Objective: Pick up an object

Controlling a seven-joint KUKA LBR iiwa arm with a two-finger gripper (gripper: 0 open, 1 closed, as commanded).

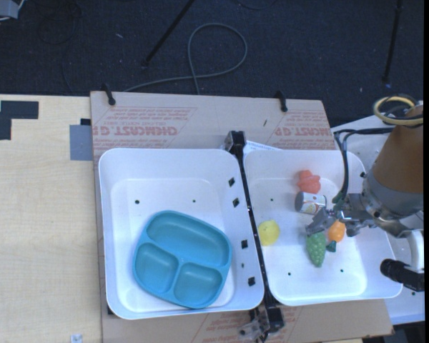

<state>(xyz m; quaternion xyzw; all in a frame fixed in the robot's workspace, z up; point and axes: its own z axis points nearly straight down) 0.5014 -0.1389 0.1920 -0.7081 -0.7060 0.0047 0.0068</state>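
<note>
In the right bin (343, 288) my gripper (330, 223) hangs low, reaching in from the right. A small orange toy with a teal tip (336, 232) sits right at the gripper's end, touching or just below it. A green bunch of grapes (316, 249) lies beside it to the lower left. A grey can (308, 202) lies just left of the gripper. Behind the can is a red-orange toy (308, 181). A yellow lemon (269, 232) rests near the bin's left wall.
The left bin (121, 191) holds a blue divided tray (182, 258). A black divider (244, 213) runs between the bins. The arm's orange band (404, 156) looms over the right bin's far right side, with cables around it.
</note>
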